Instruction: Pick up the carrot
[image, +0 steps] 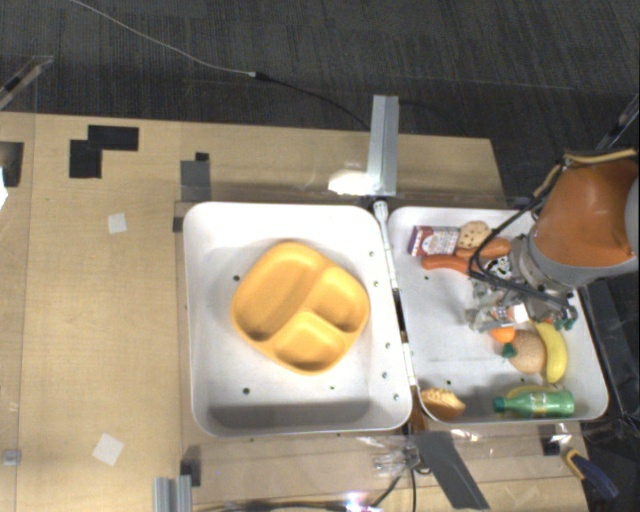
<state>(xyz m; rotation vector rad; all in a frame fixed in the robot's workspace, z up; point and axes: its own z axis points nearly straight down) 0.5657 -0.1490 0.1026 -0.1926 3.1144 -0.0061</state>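
Small orange carrot (504, 336) with green end, right bin (440, 330)

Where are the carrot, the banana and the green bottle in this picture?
carrot (452, 264): camera view, on its orange body in the right bin.
banana (553, 352): camera view, on the middle of its yellow curve.
green bottle (537, 403): camera view, on its green body near the bin's front edge.

Two white bins (200, 330), one yellow divided plate (300, 305), one banana (553, 352), one green bottle (535, 403), one carrot (455, 263).
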